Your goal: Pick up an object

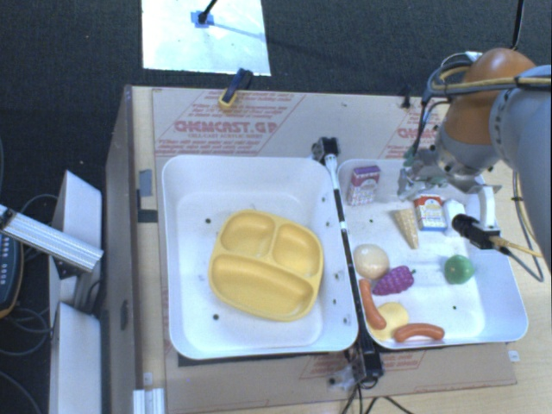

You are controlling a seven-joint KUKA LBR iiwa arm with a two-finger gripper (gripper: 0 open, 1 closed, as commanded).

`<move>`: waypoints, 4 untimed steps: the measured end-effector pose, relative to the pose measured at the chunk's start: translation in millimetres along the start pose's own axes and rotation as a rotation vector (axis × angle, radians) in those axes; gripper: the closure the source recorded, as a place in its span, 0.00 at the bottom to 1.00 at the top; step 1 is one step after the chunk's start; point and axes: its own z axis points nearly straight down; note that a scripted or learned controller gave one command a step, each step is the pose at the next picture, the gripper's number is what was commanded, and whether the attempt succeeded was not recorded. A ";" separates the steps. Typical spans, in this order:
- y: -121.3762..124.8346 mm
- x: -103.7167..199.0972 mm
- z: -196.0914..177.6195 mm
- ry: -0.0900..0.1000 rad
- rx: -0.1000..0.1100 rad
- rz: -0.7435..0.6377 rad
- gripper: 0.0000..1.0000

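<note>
End effector [420, 178] positioned above the right shallow white bin [504, 309], beside the small red-and-white carton [429, 213]; finger state cannot be determined.

Arm [517, 102] cut off at right edge, gripper [420, 179] partly hiding white carton [429, 213]

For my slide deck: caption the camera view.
Gripper hovers at the right bin's far edge among toy foods; yellow tray in left bin.

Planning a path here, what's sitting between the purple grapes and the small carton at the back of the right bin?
In the camera view, a pale egg lies between the grapes and carton.
</note>
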 end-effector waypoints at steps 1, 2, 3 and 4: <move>-0.1 0.0 0.1 0.000 0.000 0.000 0.00; -17.1 -7.0 29.3 -0.002 0.001 0.009 0.00; -15.7 -7.7 17.8 -0.004 -0.004 0.008 1.00; -15.9 -7.7 18.0 -0.003 -0.004 0.008 0.00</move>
